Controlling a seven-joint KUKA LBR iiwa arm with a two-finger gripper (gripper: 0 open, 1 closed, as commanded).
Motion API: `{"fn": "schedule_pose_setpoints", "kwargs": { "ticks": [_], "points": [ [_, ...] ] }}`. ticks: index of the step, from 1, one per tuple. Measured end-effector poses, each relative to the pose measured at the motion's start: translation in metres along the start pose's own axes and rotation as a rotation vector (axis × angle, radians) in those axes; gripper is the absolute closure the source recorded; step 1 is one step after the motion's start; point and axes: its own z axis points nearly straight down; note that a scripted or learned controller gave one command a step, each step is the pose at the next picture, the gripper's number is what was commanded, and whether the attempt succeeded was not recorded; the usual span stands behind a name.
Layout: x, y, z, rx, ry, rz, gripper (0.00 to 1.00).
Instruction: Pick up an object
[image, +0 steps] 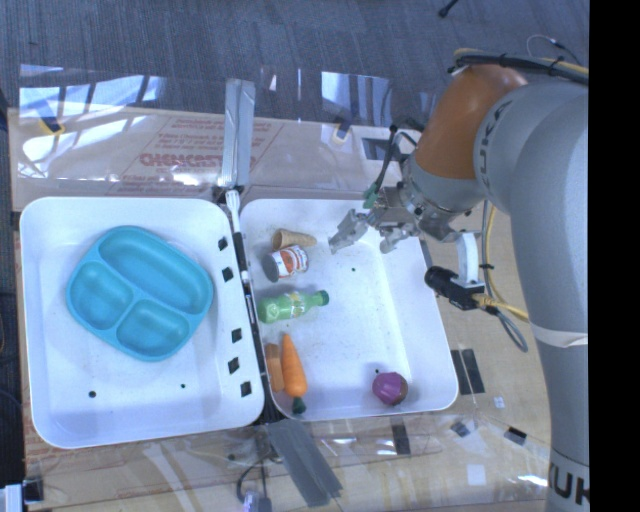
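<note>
Wooden bench (480, 440) bears two white bins (40, 330); grey carpet (300, 35) beyond; tool (365, 232) spread wide, holding nothing.

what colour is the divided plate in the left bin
Light blue. The plate shows plainly in the camera view, lying in the left bin.

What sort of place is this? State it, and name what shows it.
Most likely a robot lab's grasping test bench, not a kitchen. A grey arm reaches over two white bins; toy food lies in the right one, such as a carrot and a green bottle; a blue plate lies in the left.
</note>
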Motion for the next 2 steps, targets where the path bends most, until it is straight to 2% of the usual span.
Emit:
{"fn": "schedule_pose_setpoints", "kwargs": {
  "ticks": [1, 2],
  "points": [
    [0.067, -0.012, 0.104, -0.004, -0.002, 0.102, 0.00],
    [0.053, -0.082, 0.104, 0.000, 0.001, -0.043, 0.00]
  ]
}}
